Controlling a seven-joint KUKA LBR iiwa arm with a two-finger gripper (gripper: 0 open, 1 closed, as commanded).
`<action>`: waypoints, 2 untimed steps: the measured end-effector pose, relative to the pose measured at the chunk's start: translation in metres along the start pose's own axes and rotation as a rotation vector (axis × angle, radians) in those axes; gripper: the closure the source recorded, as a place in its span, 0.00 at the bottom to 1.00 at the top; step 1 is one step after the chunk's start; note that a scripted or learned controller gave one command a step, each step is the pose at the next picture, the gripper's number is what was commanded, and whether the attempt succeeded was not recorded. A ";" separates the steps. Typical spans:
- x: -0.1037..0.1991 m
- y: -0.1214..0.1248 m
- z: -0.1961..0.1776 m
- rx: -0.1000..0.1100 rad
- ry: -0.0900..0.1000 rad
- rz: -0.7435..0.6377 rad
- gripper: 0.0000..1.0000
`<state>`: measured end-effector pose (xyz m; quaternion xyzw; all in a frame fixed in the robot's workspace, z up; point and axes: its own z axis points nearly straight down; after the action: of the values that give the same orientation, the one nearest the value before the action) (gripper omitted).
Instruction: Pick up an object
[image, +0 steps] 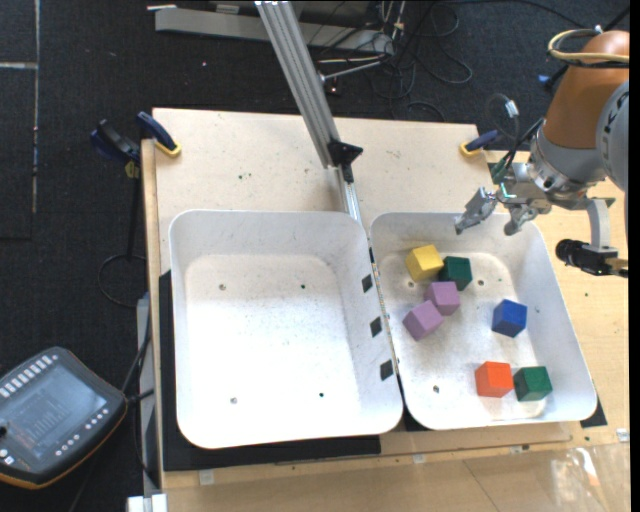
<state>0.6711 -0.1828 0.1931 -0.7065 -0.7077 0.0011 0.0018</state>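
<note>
Blocks lie loose in the right bin (560, 300), the yellow block (424, 261) nearest the claw (493, 214), which hangs spread and holding nothing above the bin's far rim, seemingly, from this slanted view, poised to drop onto one.

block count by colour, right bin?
Yellow: 1
Purple: 2
Green: 2
Blue: 1
Orange: 1
Total: 7
</note>
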 end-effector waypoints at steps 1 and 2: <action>0.000 0.001 -0.003 -0.003 -0.002 -0.002 0.00; 0.001 0.005 0.060 0.001 -0.001 -0.002 0.00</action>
<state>0.6756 -0.1820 0.1326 -0.7059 -0.7083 0.0018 0.0021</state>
